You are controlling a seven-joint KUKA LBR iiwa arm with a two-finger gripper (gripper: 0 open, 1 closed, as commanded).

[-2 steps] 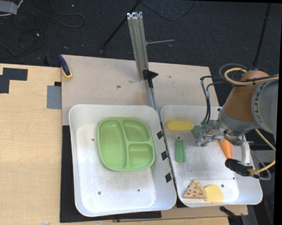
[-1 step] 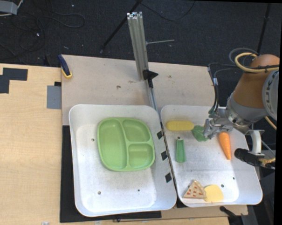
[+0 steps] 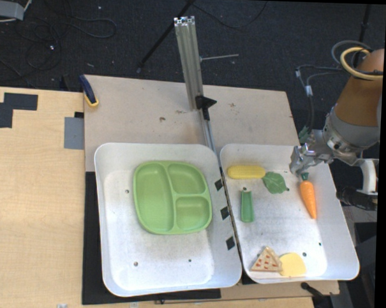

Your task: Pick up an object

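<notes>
The grey arm with its orange upper casing reaches in from the right, and its small metal two-finger gripper hangs over the upper right corner of the right shallow white plastic bin; whether that pincer is spread or closed cannot be told at this size; nothing shows between its tips. Just below it lies a smooth orange plastic carrot, tapered, with its point toward the near edge. To its left sit a crinkled green leaf-shaped toy and, touching that, a rounded yellow oblong toy; beneath these lies a slim green stick-shaped piece, upright in the view. Near the bin's front edge rest a triangular pizza-slice toy with red dots and, beside it, a pale yellow wedge. The left white bin, its floor scuffed grey, holds a glossy light-green plastic plate with three compartments. No writing is legible.
</notes>
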